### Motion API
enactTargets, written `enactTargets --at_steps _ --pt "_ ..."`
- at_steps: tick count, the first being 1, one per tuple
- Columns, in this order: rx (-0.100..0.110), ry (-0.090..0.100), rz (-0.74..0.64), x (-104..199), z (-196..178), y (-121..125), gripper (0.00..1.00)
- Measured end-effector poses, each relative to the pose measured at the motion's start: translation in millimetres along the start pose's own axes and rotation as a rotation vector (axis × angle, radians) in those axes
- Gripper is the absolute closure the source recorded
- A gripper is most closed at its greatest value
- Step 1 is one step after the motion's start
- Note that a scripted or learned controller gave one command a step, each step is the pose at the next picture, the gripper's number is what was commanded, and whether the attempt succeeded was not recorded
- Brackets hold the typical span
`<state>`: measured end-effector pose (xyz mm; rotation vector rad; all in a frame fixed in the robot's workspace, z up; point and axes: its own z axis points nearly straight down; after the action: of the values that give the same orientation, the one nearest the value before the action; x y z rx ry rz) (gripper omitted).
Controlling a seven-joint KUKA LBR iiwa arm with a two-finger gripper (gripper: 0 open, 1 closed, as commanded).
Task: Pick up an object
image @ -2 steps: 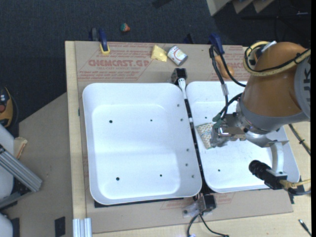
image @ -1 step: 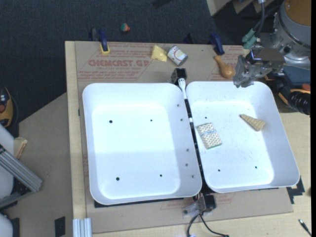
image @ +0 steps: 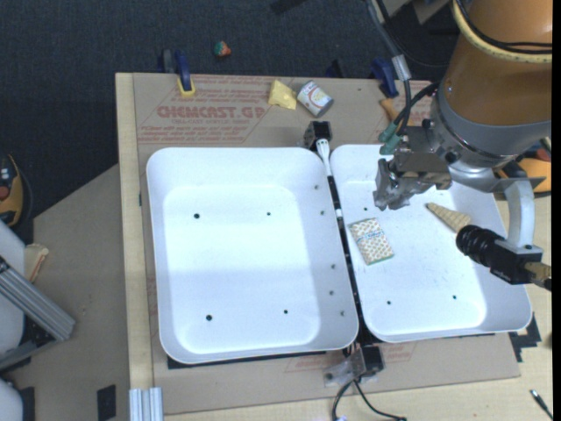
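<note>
A small flat packet (image: 371,239) with a speckled pattern lies in the right bin (image: 421,314), near its left wall. A tan cone-shaped piece (image: 448,217) lies further right in the same bin. My gripper (image: 392,197) hangs over the right bin's upper part, just above and right of the packet, with nothing visibly between its fingers.
The left bin (image: 245,331) sits beside the right one. On the bench behind the bins lie a yellow piece (image: 281,96) and a small white box (image: 315,98). A black cylinder (image: 491,253) on the arm juts over the right bin's right side.
</note>
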<state>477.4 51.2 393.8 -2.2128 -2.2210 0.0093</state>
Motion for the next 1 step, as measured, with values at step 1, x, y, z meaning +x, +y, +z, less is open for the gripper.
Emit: enactTargets --at_steps 1 --pt "-0.029 0.006 -0.003 49.8 -150.6 1.0 1.00"
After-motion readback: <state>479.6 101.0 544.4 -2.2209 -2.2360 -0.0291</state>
